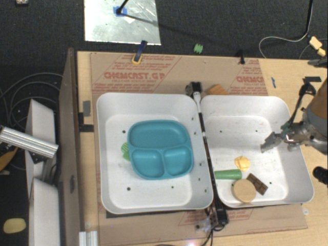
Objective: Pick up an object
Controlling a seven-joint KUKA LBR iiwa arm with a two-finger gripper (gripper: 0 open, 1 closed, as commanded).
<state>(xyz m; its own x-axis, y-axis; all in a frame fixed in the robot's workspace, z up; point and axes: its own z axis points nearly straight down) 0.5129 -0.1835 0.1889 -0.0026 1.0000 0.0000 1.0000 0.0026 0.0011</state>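
My gripper (268, 144) hangs over the right side of the right bin (256, 106), reaching in from the right edge. Nothing shows in it. Below and to its left, near the bin's front, lie a small yellow piece (242, 163), a green cylinder (227, 175), a round tan disc (244, 191) and a dark brown piece (257, 184). The yellow piece is the closest to the gripper, roughly a hand's width away. The brown piece touches the disc's upper right edge.
The left bin (110, 111) holds a teal divided plate (160, 148) with a green item (124, 150) poking out under its left edge. A black divider (202, 132) runs between the bins. Cables lie on the floor at left and top right.
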